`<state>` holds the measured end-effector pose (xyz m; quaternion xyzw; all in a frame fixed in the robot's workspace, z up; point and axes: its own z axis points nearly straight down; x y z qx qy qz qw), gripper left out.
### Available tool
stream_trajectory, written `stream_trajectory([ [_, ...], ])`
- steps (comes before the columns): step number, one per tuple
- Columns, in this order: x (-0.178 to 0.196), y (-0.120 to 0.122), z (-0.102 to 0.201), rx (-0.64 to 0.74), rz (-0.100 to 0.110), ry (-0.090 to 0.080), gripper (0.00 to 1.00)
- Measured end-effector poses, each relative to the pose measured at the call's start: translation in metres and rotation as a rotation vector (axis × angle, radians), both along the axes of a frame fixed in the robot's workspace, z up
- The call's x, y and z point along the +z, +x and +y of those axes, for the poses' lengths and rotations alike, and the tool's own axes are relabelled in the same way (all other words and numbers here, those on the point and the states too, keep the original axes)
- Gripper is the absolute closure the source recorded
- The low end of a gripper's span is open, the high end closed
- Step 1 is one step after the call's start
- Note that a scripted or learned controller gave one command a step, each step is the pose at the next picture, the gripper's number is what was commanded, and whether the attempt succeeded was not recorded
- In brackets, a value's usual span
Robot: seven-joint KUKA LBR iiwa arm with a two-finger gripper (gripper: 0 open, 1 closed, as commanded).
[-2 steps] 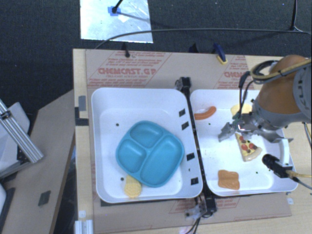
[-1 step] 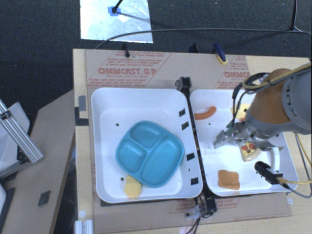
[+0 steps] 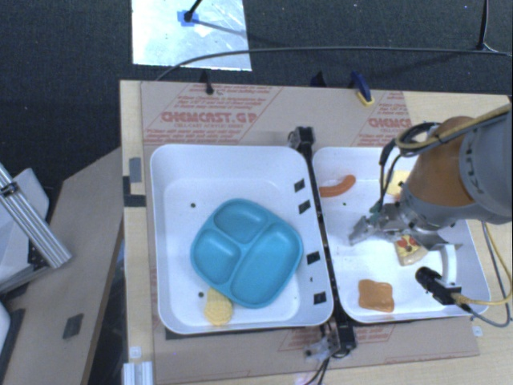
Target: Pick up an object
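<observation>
The grey arm with its orange band [image 3: 437,171] reaches in from the right over the right bin [image 3: 350,160]. My gripper [image 3: 363,229] hangs low over the middle of that bin's floor. An orange sausage [image 3: 337,186] lies to its upper left. A small slice-shaped piece with red and yellow [image 3: 409,249] lies just to its right, close under the wrist. An orange-brown toast piece [image 3: 375,295] rests near the bin's front wall. A yellow item [image 3: 393,185] peeks out from behind the arm. Nothing shows in the gripper.
The left bin [image 3: 232,157] holds a blue divided plate [image 3: 247,251] and a small yellow round piece [image 3: 216,307] at its front. A black divider [image 3: 314,215] runs between the bins. A black part [image 3: 433,283] and cables hang off the arm at the right bin's front right.
</observation>
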<state>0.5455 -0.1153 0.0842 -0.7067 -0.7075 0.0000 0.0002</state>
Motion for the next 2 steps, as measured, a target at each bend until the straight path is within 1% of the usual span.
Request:
stream_trajectory([
  [1,0.012,0.001,0.000,0.000,-0.003,0.001,1.00],
  [2,0.071,0.011,0.003,0.004,-0.006,-0.002,1.00],
])
